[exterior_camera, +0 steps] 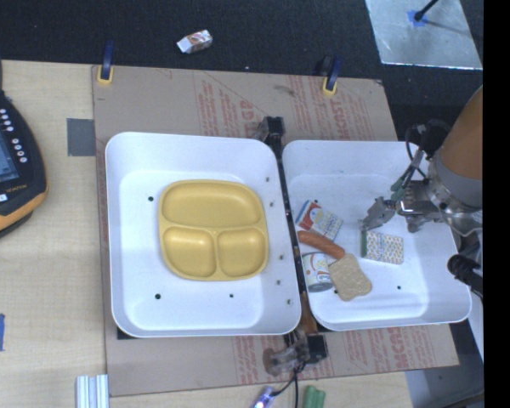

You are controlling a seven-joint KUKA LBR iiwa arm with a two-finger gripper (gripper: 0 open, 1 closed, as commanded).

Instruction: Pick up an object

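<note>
A: What lies nearest in the right bin?

B: Toward its near left corner, a flat toast slice, touching a small can. It looks stiff and light; take it across the edges.

A: Beyond that?

B: A sausage, probably smooth and prone to roll, then a carton. A patterned packet lies mid-bin, thin and likely hard to pinch.

A: The gripper?

B: Above the packet, fingers spread, pinching nothing. The left bin carries a yellow tray.
</note>
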